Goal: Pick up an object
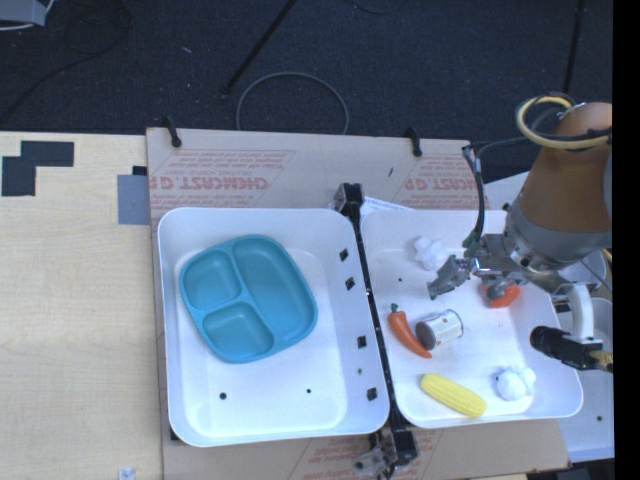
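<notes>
The jaws (470, 273) hung low over the right bin (560, 408), near a red object (501, 293) and above the carrot (408, 332); their opening could not be told.

You look down on a pale wooden bench (70, 308) topped with a printed cardboard sheet (260, 173). Behind it lies dark carpeted floor (150, 78), where a looped cable (292, 103) and a thin stand leg (265, 33) show under dim light.
</notes>
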Robot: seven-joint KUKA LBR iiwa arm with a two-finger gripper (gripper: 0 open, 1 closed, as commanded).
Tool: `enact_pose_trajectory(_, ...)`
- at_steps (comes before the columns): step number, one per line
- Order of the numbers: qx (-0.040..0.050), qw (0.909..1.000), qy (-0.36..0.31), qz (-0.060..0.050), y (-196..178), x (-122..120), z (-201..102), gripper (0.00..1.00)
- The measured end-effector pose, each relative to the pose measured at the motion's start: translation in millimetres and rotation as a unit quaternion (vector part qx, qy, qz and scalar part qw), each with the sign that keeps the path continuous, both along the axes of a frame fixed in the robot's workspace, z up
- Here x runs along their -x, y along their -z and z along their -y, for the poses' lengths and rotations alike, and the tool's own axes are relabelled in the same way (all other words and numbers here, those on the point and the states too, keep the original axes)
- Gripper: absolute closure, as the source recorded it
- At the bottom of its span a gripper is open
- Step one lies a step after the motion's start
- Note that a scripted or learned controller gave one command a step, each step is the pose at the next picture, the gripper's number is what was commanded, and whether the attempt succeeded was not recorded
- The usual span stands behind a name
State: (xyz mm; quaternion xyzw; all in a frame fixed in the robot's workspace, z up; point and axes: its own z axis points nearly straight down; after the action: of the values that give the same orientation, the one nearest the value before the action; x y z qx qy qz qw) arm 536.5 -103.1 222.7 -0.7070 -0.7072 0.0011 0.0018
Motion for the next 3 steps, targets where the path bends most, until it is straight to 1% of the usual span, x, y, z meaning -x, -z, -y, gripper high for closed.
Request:
enact_pose_trajectory(1, -0.0006, 1.0000, 0.000, -0.003, 63.6, -0.1, -6.0, 0.00)
enact_pose_trajectory(2, 0.0041, 1.0000, 0.001, 0.007, 103.6, -7.5, 1.9, 0.00)
enact_pose_trajectory(3, 0.0027, 1.0000, 0.001, 0.004, 134.3, -9.2, 3.3, 0.00)
